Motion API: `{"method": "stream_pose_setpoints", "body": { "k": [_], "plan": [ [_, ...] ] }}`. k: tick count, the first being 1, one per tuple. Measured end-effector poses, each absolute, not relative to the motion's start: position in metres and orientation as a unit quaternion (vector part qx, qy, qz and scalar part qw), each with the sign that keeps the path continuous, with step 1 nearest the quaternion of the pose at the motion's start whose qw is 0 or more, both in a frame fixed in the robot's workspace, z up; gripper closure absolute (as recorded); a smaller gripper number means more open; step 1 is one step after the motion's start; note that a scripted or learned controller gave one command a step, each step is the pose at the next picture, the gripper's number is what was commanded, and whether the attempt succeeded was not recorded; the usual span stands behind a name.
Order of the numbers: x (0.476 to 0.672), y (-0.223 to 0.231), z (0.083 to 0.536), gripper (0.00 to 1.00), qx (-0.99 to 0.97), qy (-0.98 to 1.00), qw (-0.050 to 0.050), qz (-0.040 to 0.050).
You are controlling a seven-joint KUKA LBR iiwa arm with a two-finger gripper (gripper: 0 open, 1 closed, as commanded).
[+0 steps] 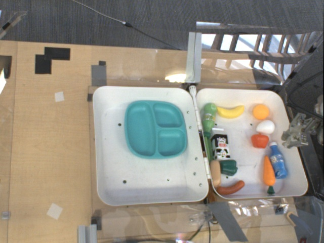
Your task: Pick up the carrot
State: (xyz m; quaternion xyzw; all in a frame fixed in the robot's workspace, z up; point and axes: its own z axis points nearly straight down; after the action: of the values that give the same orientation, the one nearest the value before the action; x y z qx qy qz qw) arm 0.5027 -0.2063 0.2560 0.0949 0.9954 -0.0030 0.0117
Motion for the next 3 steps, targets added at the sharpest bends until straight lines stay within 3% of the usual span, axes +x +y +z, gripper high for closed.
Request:
{"method": "stream_pose_setpoints", "body": {
  "k": [1, 2, 3],
  "plan": [
    [0.539, -0.200, 0.432, 1.00, 0.011, 1.000, 0.011, -0.0033],
    [0.490, -0.205, 0.137, 1.00, -0.138, 0.990, -0.001, 0.0016],
    [0.506, -0.205, 0.090, 1.00, 0.130, 0.991, 0.007, -0.0005]
  ]
}}
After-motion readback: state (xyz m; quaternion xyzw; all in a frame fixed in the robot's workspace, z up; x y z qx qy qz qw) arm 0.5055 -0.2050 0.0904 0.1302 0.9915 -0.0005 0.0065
